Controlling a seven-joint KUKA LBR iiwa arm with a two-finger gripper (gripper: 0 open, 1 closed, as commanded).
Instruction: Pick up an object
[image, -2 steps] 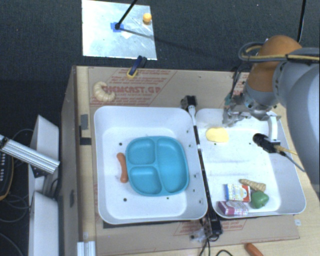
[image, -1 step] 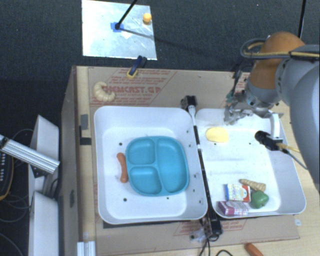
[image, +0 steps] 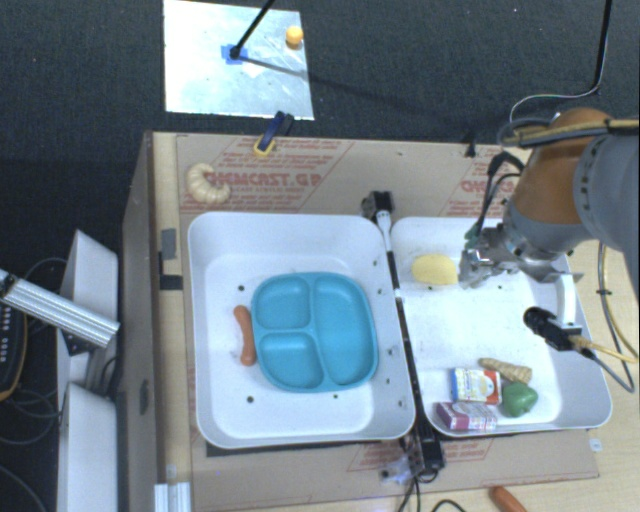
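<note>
In the right bin (image: 440, 330), a yellow lemon-like fruit (image: 435, 269) lies near the back left corner. My gripper (image: 472, 266) hangs low just to its right, close to it or touching it. At the bin's front right lie a small red and white carton (image: 472, 384), a pink and white carton (image: 463, 417), a green pepper (image: 518, 400) and a tan stick-shaped item (image: 506, 369). The left bin (image: 215, 300) bears a blue divided plate (image: 312, 330), and an orange sausage (image: 245, 334) lies beside the plate's left edge.
The grey and orange arm (image: 565, 195) reaches in over the right bin's back right corner. A beige curled item (image: 207, 182) and a blue and yellow clip (image: 272, 133) rest on the bench behind the left bin. A divider rail (image: 398, 310) separates the bins.
</note>
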